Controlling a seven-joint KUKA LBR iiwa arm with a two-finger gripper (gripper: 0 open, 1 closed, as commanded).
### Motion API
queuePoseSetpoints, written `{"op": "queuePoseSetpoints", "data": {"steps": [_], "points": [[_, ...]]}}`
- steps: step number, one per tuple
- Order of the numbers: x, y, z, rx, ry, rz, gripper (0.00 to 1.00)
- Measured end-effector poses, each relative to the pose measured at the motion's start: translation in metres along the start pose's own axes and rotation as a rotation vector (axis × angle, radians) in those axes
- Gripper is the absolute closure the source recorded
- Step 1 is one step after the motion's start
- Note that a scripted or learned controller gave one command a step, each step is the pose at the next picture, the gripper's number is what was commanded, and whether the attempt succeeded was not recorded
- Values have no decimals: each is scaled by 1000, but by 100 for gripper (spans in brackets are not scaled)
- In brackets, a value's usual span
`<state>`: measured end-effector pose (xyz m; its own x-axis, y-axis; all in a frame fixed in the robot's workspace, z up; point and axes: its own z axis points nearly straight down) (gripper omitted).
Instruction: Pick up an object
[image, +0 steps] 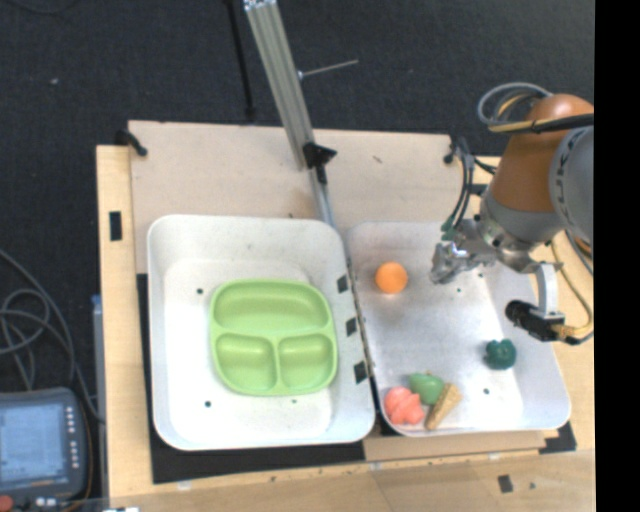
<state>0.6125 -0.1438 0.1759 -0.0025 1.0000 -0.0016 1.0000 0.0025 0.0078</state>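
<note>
You see the arm (540, 180) cut off at the right edge past its orange band. The gripper (447, 262) is too small and dark for you to judge its fingers. At the near left corner, the monitor (35, 445) runs off the frame. The metal pole (285, 85) leaves the far edge.

My grey arm (575, 190), broad orange band above my wrist, grey cables looped over it, small metallic gripper (447, 262), black fitting alongside.
</note>
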Motion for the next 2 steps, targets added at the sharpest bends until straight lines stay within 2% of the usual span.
{"op": "queuePoseSetpoints", "data": {"steps": [2], "points": [[7,5,-104,0,0,-2,100]]}}
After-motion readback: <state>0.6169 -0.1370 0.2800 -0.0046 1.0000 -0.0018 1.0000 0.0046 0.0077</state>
